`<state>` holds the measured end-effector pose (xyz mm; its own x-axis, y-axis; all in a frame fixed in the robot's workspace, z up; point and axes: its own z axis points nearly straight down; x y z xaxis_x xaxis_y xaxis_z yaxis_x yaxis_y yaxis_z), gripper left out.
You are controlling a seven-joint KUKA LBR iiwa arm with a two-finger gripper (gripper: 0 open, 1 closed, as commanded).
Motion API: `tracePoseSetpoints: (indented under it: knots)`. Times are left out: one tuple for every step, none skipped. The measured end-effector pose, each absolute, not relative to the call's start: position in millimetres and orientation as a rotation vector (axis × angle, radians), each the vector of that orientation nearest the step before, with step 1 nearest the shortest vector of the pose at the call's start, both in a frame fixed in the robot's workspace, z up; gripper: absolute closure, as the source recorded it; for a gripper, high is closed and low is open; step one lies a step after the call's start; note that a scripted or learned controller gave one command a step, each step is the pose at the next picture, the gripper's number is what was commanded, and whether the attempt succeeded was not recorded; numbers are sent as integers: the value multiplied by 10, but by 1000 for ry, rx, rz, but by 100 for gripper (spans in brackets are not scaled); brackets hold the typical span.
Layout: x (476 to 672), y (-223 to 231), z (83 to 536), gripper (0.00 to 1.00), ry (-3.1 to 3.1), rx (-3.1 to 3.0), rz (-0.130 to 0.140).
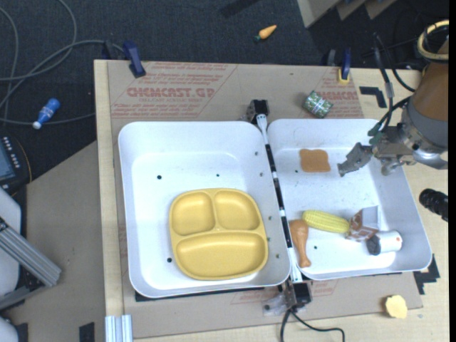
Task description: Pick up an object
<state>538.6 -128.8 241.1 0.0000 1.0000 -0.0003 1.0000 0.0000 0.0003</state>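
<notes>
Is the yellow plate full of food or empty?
Empty. The yellow plate in the left bin shows three bare compartments, nothing lying in them.

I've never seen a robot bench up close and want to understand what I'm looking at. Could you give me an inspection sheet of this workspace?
Surface: wooden bench bearing two shallow white bins, left bin and right bin.
Job's things: right bin holds a flat brown slice, a yellow corn cob, an orange drumstick-shaped toy and a white cylinder with a dark cap.
Clutter: yellow divided plastic plate in the left bin; small green can and yellow lump on the bench.
Gripper: grey gripper over the right bin, beside the slice, holding nothing.
Cables: grey cable on the floor.
Surroundings: dark carpet; blue bottle.
</notes>
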Motion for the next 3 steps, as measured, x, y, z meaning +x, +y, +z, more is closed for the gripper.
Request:
tracePoseSetpoints:
  knots:
    - [5887,-1100,1628,0,2228,2220,-3]
    - [4981,-985,798,0,2227,2233,-10]
    - [5038,-992,945,100,2219,2222,2]
